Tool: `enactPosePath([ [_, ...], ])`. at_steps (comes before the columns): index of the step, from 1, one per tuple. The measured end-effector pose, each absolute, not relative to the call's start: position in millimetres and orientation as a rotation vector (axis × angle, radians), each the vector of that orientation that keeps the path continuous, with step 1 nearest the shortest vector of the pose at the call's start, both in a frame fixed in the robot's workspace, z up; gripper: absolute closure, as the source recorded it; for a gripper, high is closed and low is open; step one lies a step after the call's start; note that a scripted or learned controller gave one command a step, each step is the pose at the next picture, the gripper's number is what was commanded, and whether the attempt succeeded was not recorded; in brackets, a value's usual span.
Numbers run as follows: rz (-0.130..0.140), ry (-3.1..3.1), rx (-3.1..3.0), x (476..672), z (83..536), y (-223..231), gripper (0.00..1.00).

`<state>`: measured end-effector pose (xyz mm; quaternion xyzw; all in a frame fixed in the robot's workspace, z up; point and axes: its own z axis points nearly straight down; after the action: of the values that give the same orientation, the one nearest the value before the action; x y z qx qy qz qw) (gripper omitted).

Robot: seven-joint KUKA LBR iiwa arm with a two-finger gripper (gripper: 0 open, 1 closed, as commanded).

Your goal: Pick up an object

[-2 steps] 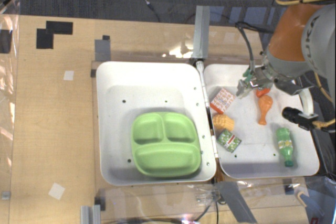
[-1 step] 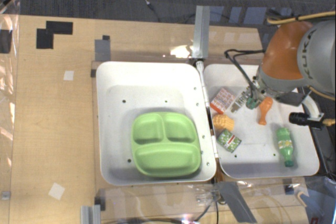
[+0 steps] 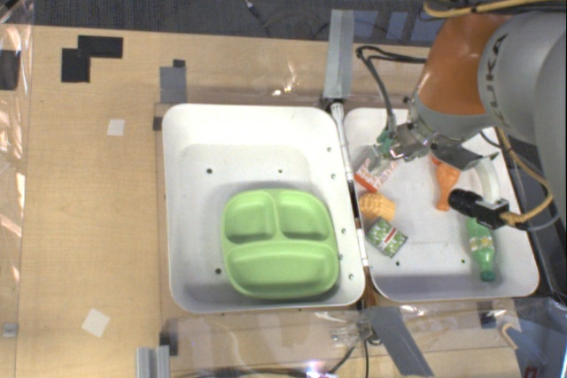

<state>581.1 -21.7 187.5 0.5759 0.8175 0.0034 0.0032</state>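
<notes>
My gripper (image 3: 390, 148) hangs over the upper left part of the right bin (image 3: 425, 279), just above and to the right of a red and white packet (image 3: 370, 179). Below the packet lie a yellow-orange snack piece (image 3: 377, 206) and a small green packet (image 3: 387, 237). An orange carrot-shaped toy (image 3: 443, 187) lies to the right of the gripper, partly under the wrist. A green bottle (image 3: 481, 249) lies near the bin's right wall. Nothing shows as held.
The left bin (image 3: 190, 155) holds a green divided plate (image 3: 279, 242) in its lower half. A metal divider (image 3: 337, 66) runs between the bins at the back. The arm's grey and orange body (image 3: 478, 66) covers the right bin's upper right corner.
</notes>
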Motion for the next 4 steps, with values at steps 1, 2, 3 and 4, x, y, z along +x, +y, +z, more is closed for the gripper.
enactPosePath([
  [1,0.004,3.073,0.622,550.4,186,24,1.0],
  [2,0.003,3.133,0.083,510.7,207,34,1.0],
  [3,0.001,2.994,-0.92,501.0,212,62,1.0],
  [4,0.0,2.678,-1.626,518.9,198,102,1.0],
])
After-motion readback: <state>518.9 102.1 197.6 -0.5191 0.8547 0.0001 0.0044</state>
